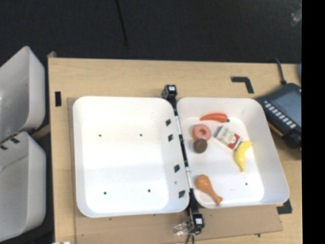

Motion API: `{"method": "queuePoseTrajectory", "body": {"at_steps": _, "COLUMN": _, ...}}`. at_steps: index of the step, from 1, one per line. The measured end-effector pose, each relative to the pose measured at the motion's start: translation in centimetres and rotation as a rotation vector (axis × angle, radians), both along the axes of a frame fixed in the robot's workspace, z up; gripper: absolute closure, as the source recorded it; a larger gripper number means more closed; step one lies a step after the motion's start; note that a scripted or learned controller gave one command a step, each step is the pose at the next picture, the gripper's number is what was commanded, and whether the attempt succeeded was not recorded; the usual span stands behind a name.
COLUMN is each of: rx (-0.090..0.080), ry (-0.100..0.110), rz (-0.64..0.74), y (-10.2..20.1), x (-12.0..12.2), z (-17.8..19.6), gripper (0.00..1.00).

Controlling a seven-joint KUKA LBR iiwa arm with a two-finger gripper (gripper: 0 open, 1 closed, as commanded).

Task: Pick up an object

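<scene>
Right bin [269, 151]: holds six small items — all toward its centre and edges.
Carrot [214, 117]: orange-red, lying flat at 12 o'clock in the right bin.
Pink donut [201, 132]: at 10 o'clock, just below the carrot.
Brown ball [200, 146]: touching the donut's lower edge.
Small carton [227, 137]: white and red, tilted, near the centre, just beside the banana.
Banana [242, 155]: yellow, at 3 o'clock.
Drumstick [208, 188]: tan, at 7 o'clock, well apart from the rest.
Left bin [81, 156]: white, alongside the right bin.
Black device [284, 111]: on the bench at 2 o'clock.
Gripper: state cannot be told.
</scene>
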State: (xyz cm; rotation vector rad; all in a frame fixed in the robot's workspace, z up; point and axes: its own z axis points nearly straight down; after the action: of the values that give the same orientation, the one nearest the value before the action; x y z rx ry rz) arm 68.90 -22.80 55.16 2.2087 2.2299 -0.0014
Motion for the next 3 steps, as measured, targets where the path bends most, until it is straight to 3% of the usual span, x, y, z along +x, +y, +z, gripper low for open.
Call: {"method": "queuePoseTrajectory", "body": {"at_steps": 3, "rx": 0.000, "ry": 0.001, "rz": 0.002, "y": 0.00, "x": 0.00, "z": -0.01, "gripper": 0.00}}
